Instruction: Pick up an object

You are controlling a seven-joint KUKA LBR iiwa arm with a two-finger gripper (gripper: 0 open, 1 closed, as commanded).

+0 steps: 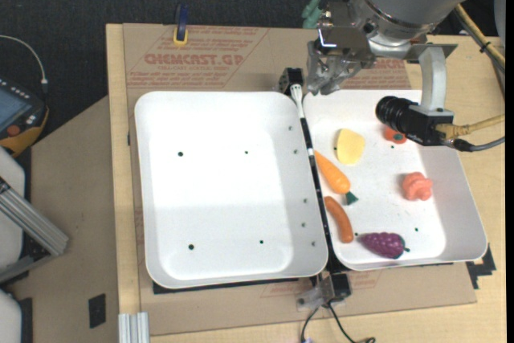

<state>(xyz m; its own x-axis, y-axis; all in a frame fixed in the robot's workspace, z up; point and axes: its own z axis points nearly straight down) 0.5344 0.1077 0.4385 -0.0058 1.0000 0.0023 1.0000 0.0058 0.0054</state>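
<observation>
Nearest the camera in the right bin (466, 209), toy grapes (383, 243), sausage (340, 218) and carrot (332, 171) lie loose beside the divider, any a candidate pick. Beyond them sit a yellow piece (349, 146) and pink piece (416, 186). The gripper (328, 81) hangs over the bin's far corner; cannot tell its state. Cardboard (201, 52) underlies the bins.

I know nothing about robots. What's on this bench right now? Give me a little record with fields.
arm: grey with orange band, reaching in from the right
gripper: above the far edge of the right bin, near the divide
left bin: white, shallow
right bin: white, holds toy food
toy food: yellow piece, carrot, sausage, purple grapes, pink piece
held: nothing seen between the fingers
</observation>
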